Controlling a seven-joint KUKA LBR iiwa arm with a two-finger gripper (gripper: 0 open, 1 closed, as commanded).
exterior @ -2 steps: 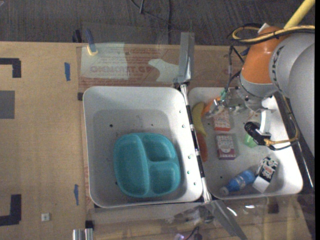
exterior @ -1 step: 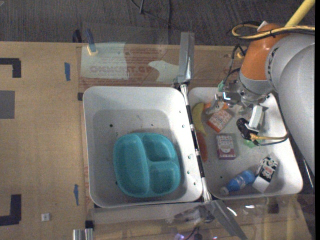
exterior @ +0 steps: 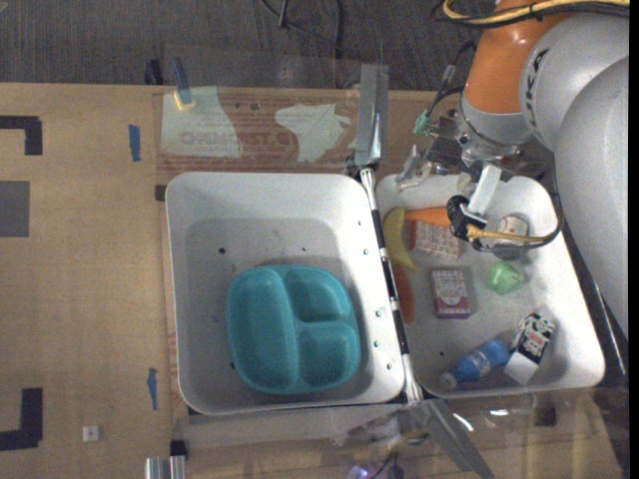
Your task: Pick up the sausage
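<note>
Hand (exterior: 437, 160) at rim of right bin (exterior: 571, 307), grip untellable; sausage (exterior: 404, 302), perhaps, beside banana (exterior: 396, 239); carton (exterior: 534, 342) lettering blurred.

one fixed camera looks down at a slant on the tabletop (exterior: 80, 267), far enough off to take in both white bins: the left bin (exterior: 190, 203) near centre, the right bin (exterior: 571, 317) toward 4 o'clock. the arm (exterior: 589, 98) enters at 2 o'clock, looming large, probably nearest the lens.
</note>
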